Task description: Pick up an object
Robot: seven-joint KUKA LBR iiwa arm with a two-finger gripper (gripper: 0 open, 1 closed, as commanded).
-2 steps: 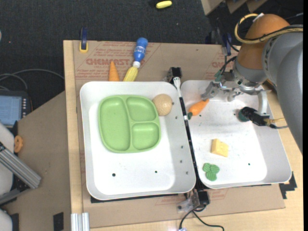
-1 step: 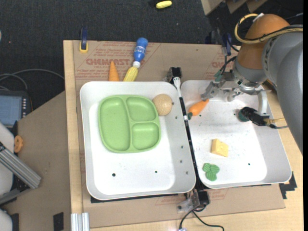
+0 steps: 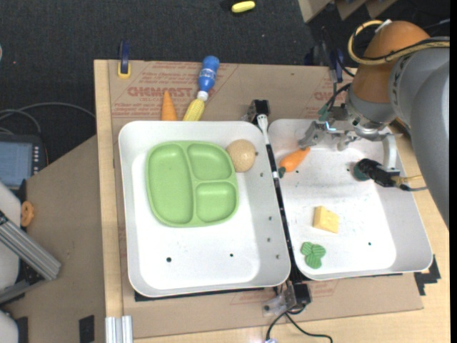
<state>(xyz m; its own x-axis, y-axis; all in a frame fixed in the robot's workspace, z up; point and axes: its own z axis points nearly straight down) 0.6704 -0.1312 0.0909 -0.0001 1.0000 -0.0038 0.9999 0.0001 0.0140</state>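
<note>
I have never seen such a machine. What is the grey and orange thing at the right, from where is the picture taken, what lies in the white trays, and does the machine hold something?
It is a robot arm that reaches in from the right. At its end sits a gripper, the part that grasps things. The single camera is fixed above the bench and looks down at a slant.

Two shallow white bins stand side by side. The left bin holds a green divided plate and a tan ball at the plate's far right corner. The right bin holds an orange toy carrot, a yellow cheese wedge and a small green leafy piece.

The gripper is low over the right bin's far left corner, right beside the carrot. The carrot seems to lie on the bin floor; a grasp cannot be confirmed.
</note>
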